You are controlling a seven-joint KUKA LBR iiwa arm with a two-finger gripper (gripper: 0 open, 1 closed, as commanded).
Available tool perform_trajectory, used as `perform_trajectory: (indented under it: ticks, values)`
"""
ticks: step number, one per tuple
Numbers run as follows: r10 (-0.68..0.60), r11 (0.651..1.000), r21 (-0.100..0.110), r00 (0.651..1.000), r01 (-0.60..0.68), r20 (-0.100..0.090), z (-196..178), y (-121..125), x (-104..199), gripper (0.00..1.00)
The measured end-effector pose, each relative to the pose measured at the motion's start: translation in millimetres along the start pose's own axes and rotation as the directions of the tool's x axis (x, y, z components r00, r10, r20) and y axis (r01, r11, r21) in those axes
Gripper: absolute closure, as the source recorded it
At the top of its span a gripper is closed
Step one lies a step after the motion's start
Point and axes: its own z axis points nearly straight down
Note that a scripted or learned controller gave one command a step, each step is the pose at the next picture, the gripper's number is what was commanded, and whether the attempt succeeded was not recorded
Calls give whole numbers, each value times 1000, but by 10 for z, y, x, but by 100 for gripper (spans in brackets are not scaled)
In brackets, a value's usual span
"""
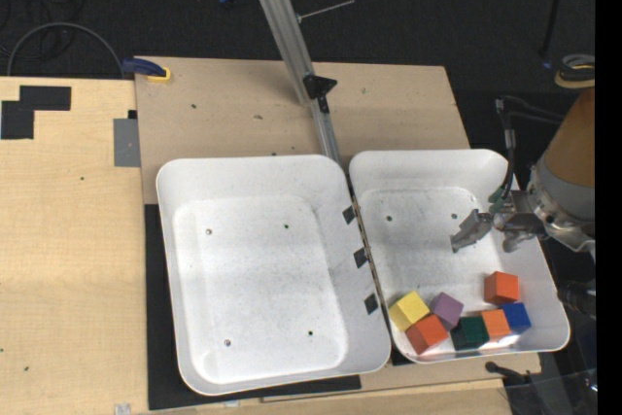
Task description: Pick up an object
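Coloured blocks (465, 316) cluster in the right bin's (418, 172) near corner, below the open, empty gripper (494, 236).

Two white bins: left bin (185, 194), right bin (428, 165). Seven blocks, all in the right bin: three orange/red (502, 287) (426, 333) (496, 322), one yellow (409, 308), one purple (447, 308), one green (470, 332), one blue (517, 317).

Robotics lab: plywood bench (292, 102), aluminium strut (282, 10), loose floor cables (58, 39).
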Motion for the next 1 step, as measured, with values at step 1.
perform_trajectory:
  ticks: [1]
  values:
    - [3, 1000, 1, 1000, -3, 0, -96, 1, -5, 100]
